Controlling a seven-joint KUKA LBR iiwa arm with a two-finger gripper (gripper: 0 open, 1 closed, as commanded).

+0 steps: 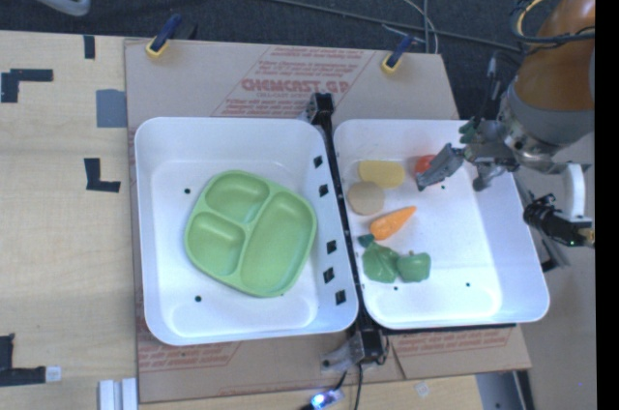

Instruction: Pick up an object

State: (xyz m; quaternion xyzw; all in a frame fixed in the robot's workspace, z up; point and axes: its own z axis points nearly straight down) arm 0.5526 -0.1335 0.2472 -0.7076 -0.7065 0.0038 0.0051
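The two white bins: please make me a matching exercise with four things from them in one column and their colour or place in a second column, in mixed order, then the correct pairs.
Things:
1. divided plate
2. carrot
3. oblong piece nearest the right bin's far wall
4. gripper

Descriptions:
A. orange, in the right bin
B. green, in the left bin
C. grey, over the right bin's far part
D. pale yellow

Pairs: 1-B, 2-A, 3-D, 4-C
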